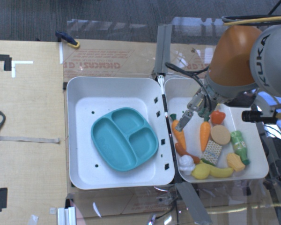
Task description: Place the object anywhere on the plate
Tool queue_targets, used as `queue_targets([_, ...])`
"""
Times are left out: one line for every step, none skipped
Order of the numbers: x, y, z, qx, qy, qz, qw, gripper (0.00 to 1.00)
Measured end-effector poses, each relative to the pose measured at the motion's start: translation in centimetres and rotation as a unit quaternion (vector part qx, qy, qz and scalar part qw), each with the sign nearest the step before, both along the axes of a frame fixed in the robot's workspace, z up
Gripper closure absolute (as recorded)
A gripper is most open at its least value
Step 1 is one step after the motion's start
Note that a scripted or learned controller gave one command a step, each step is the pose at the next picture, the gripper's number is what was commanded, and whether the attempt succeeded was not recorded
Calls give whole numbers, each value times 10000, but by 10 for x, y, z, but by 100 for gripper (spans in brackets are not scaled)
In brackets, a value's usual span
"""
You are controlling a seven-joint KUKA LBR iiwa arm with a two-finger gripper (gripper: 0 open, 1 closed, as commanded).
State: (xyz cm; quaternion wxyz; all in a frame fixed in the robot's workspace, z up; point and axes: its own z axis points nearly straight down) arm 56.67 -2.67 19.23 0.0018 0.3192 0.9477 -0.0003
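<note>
My gripper (183,121) hangs low over the right bin (257,172), near its left wall, fingers slightly spread, pinching nothing. A carrot (204,134) lies just right of it, long axis toward the near rim. The teal plate (125,138) sits in the left bin (75,139) with bare floor around. My arm reads "KUKA".

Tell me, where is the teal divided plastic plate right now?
The teal divided plastic plate lies in the left white bin, across the divider from the toy food.
</note>
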Motion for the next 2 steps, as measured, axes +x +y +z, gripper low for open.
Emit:
queue_targets([2, 0, 10, -6, -22, 10, 10000, 100])
queue_targets([2, 0, 10, -7, -21, 10, 10000, 0])
